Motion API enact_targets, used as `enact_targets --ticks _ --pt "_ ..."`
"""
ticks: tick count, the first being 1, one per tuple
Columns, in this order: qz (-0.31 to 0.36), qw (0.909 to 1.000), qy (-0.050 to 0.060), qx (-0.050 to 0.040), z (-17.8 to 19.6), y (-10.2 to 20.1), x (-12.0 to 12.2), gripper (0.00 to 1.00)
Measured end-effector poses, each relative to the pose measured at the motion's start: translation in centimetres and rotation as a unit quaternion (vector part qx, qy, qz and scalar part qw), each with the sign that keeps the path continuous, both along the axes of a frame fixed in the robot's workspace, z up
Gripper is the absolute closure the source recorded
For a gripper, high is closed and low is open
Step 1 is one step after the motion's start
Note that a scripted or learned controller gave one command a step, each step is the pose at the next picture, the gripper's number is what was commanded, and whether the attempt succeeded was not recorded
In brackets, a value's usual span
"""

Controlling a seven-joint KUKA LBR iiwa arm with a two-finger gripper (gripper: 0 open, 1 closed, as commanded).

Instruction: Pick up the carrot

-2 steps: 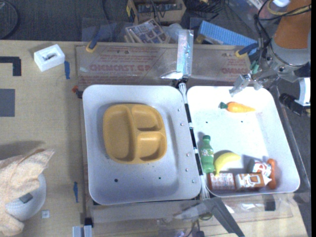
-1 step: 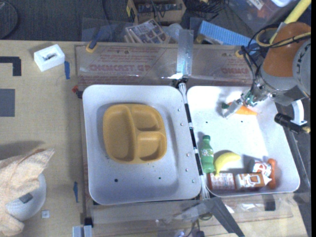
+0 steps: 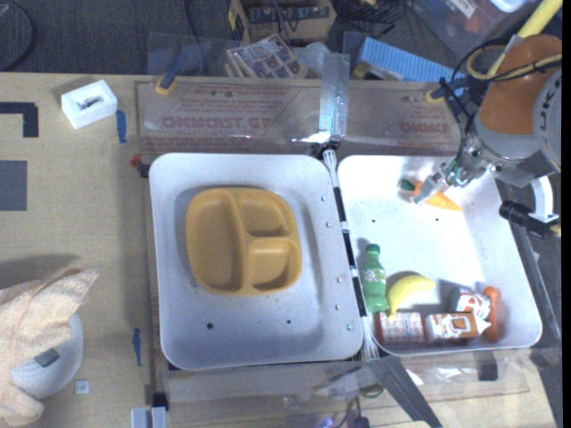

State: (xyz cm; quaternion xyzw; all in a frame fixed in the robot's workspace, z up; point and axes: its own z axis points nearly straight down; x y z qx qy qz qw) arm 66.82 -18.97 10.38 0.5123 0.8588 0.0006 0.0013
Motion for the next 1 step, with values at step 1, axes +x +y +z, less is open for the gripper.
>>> enact_targets --ticks 1 --pt "0.028 0.9996 -0.001 -0.0004 13.84 4.52 0.08 1.00"
